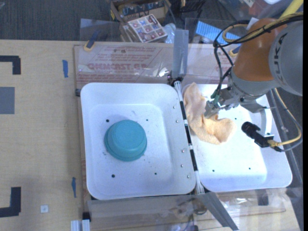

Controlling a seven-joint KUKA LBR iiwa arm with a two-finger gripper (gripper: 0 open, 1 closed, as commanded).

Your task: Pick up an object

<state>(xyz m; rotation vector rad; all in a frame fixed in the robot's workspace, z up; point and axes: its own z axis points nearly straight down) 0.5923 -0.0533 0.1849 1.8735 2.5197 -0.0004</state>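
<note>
A crumpled pale orange cloth (204, 119) lies in the right bin (240, 172), against its left wall. My gripper (212, 110) reaches down from the right onto the middle of this cloth, its tip touching the fabric. A teal upturned bowl (126, 139) sits in the left bin (96, 100), toward that bin's left side.
A black cylindrical part with a yellow cable (257, 134) hangs off the arm over the right bin. The bins' shared divider (185, 129) runs just left of the cloth. Cardboard boxes and clutter (144, 18) lie beyond the bench's far edge.
</note>
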